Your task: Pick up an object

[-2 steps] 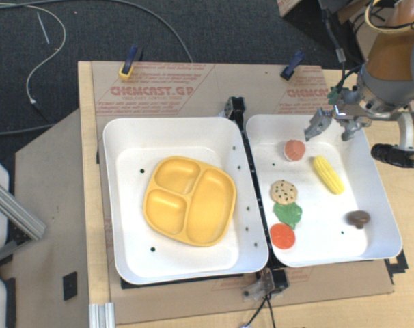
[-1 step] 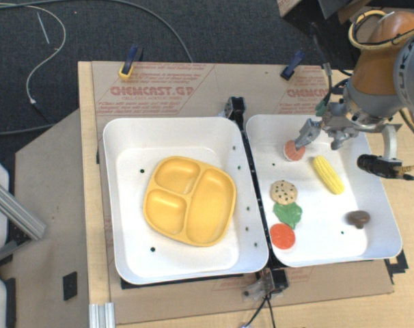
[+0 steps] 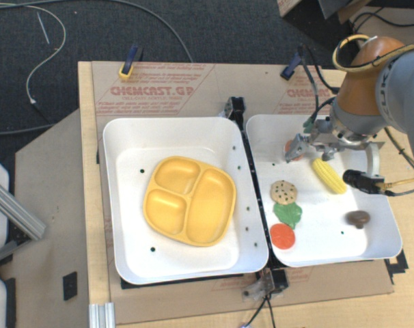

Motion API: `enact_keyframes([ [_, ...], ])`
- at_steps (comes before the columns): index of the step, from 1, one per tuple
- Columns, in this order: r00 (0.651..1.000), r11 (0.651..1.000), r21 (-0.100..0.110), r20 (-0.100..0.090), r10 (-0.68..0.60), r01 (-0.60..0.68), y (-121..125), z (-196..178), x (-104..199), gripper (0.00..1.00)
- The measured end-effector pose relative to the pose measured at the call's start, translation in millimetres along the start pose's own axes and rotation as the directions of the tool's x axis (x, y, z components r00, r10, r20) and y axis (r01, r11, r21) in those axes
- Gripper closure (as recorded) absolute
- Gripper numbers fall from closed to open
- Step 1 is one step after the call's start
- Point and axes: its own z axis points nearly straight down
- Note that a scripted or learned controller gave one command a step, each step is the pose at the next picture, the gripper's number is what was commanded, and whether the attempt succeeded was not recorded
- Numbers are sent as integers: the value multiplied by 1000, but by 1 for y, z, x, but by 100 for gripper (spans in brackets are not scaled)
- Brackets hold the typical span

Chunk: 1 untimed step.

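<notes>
Item: corn cob (image 3: 328,175), right bin (image 3: 378,248), just below-right of your gripper (image 3: 315,147); long axis slants down-right, away from it; whether that pincer grips anything, you cannot tell

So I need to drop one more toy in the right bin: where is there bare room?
Bare floor lies between the corn and the brown piece. The cookie, green piece and tomato crowd the left wall.
</notes>
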Motion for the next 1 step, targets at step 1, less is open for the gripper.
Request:
enact_keyframes([
  [1,1000,1000,-7,1,0,0,2,-15,0,100],
])
